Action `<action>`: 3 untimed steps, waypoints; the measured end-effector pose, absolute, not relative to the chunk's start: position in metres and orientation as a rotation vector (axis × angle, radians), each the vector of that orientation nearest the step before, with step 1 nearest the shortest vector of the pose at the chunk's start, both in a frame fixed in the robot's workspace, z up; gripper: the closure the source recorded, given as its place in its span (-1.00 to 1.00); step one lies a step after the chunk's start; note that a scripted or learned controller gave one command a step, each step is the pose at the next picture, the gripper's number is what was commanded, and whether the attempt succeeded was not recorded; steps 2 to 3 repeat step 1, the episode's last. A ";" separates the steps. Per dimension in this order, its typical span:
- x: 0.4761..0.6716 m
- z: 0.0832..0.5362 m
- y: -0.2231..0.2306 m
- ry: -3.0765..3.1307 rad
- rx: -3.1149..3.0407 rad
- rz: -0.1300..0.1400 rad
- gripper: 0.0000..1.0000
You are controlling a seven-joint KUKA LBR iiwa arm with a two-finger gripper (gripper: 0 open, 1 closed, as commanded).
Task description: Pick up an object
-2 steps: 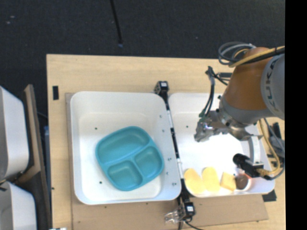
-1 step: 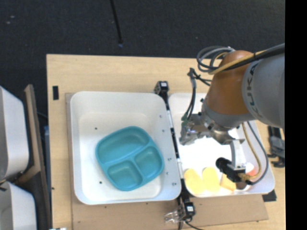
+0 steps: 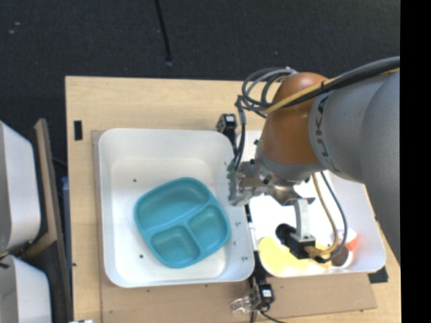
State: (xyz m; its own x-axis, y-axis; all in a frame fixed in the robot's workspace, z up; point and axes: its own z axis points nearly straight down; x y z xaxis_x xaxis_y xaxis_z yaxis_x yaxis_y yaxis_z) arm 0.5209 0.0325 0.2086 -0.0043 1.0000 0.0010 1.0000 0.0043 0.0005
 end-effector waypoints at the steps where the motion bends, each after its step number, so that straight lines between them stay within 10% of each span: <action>1: 0.517 0.228 0.088 -2.227 -2.216 -0.004 1.00; 3: 0.517 0.228 0.088 -2.227 -2.216 -0.004 1.00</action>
